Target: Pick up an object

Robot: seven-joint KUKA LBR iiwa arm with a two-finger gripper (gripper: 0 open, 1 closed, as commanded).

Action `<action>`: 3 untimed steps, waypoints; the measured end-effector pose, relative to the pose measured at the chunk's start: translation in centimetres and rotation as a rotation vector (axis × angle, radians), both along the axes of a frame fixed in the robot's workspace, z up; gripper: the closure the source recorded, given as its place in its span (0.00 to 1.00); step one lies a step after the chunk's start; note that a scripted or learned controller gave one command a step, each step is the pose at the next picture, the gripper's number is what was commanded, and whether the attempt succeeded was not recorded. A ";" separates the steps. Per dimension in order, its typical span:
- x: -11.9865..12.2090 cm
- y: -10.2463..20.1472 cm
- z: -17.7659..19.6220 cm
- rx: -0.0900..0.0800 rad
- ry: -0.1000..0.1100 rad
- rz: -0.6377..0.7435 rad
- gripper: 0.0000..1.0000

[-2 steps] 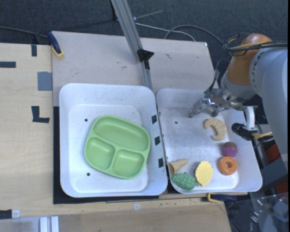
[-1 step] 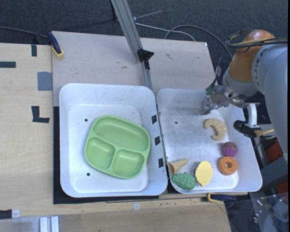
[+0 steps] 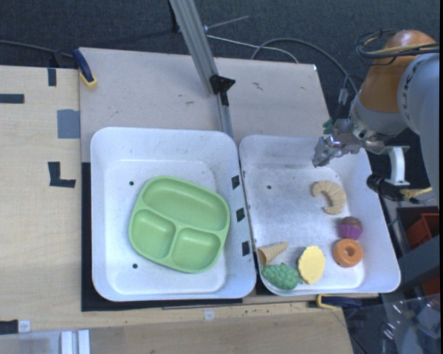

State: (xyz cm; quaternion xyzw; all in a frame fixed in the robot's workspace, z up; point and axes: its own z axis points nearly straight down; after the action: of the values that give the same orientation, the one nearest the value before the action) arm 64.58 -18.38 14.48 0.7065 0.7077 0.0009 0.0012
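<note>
Above the croissant (image 3: 328, 196), at the right bin's (image 3: 280, 161) far edge, hangs the hand (image 3: 326, 153); whether it is released or clenched I cannot tell. Nothing is picked yet: this looks like the approach. Next, descend onto the croissant and grip.

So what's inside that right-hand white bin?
The right bin holds a croissant, purple piece, orange ring, yellow piece, cone and green broccoli. Nothing looks hidden.
</note>
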 end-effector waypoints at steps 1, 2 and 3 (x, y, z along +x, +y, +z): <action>0.8 0.2 4.5 0.000 -0.002 0.001 1.00; 0.8 0.3 6.8 0.001 0.001 0.000 1.00; 0.0 6.2 6.1 0.002 0.005 0.005 1.00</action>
State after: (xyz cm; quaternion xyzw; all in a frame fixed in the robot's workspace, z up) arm 64.61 -12.17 20.62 0.7049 0.7094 0.0000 -0.0011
